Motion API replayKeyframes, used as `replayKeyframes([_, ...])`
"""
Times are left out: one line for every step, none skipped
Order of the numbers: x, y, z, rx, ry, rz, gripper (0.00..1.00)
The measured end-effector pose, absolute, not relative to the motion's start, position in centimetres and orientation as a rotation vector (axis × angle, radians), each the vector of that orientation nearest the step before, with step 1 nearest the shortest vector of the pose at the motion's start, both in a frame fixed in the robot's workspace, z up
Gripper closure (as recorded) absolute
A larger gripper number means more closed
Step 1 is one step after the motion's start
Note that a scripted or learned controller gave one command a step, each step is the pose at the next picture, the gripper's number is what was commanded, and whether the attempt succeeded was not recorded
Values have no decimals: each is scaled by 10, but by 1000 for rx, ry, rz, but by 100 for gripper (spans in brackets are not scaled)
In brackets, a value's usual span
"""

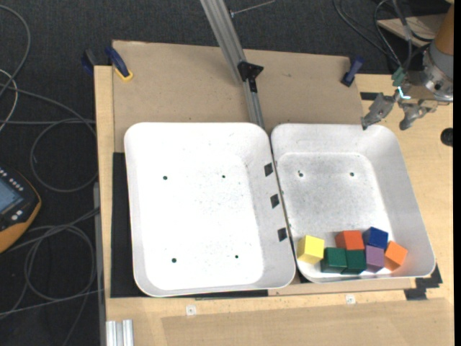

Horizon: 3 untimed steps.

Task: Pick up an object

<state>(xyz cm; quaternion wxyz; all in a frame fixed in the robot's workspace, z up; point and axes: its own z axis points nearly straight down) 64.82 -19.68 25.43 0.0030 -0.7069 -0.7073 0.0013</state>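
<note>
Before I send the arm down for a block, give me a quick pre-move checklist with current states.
1. Blocks present in right bin: ok, clustered at its near edge.
2. Gripper open: ok, fingers spread, nothing between them.
3. Gripper over the blocks: not ok, it hangs at the bin's far right corner.
4. Easy first target: ok, yellow block sits at the cluster's left end.
5. Finger room around the green block: not ok, neighbours touch it.

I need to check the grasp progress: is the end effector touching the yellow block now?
Apart. The camera view shows the end effector above the right bin's far corner, while the yellow block lies at the near edge, bare bin floor between them.
</note>
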Motion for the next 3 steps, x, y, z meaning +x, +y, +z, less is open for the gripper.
replayKeyframes([649,-197,258,-2218,-2223,2,0])
replayKeyframes([654,-205,202,-2218,-2218,6,0])
replayKeyframes([657,-198,157,-2216,-2220,5,0])
